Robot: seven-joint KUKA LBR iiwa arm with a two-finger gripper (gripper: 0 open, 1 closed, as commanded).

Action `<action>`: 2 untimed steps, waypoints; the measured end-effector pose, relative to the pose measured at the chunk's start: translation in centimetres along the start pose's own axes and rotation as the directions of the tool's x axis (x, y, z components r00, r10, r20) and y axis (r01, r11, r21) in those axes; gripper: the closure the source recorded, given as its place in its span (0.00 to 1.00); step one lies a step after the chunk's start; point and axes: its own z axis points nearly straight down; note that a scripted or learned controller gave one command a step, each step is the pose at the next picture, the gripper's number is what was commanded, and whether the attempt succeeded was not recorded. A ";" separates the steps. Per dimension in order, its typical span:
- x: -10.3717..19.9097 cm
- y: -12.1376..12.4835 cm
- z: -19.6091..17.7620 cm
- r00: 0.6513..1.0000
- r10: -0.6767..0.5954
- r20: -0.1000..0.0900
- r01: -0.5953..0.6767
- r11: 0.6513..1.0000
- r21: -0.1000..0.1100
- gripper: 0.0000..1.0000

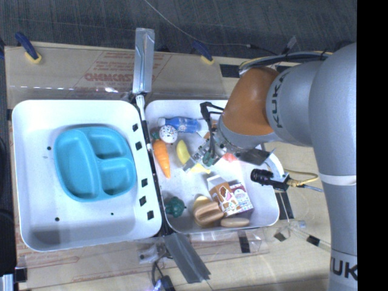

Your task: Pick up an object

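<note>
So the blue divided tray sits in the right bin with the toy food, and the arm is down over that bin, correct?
Not quite. In the camera view the blue divided tray lies in the left bin, by itself. The toy food, such as the carrot and the hot dog, is in the right bin, and the gripper is down over that one.

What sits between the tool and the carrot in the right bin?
Nothing visible blocks it. The tool is low in the right bin, and the yellow banana lies beside the carrot, close to the tool, so it could get nudged.
</note>
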 end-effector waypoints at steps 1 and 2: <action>2.3 0.8 -2.8 0.992 -0.124 0.001 0.124 0.992 -0.001 1.00; 2.3 0.8 -3.8 0.992 -0.129 0.003 0.129 0.992 -0.001 1.00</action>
